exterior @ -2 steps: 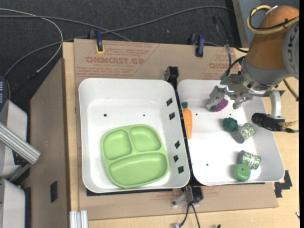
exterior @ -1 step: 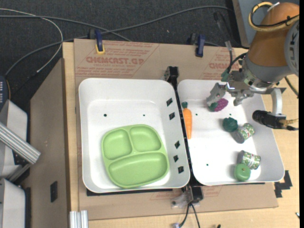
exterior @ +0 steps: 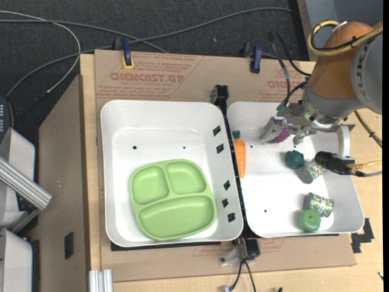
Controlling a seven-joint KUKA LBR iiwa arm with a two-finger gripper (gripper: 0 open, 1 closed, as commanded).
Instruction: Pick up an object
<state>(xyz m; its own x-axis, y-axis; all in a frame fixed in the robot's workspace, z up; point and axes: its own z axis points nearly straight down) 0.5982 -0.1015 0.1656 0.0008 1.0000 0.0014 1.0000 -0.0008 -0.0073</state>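
Note:
In the right bin point(exterior: 267, 224), my gripper point(exterior: 285, 132) hangs low over the far part with its fingers spread. A small purple object point(exterior: 282, 136) lies between the fingertips, and neither finger visibly presses on it. An orange carrot point(exterior: 240, 157) lies along the bin's left wall. Right of the gripper sit a dark teal piece point(exterior: 294, 159) and a grey cylinder point(exterior: 311, 172). At the near right corner are a green round item point(exterior: 310, 221) and a small can point(exterior: 321, 205).
The left bin point(exterior: 121, 132) holds a green divided plate point(exterior: 173, 198). A black divider point(exterior: 228, 163) with clips runs between the bins. A tiny teal bit point(exterior: 236, 135) lies above the carrot. Cables trail over the bench's right side.

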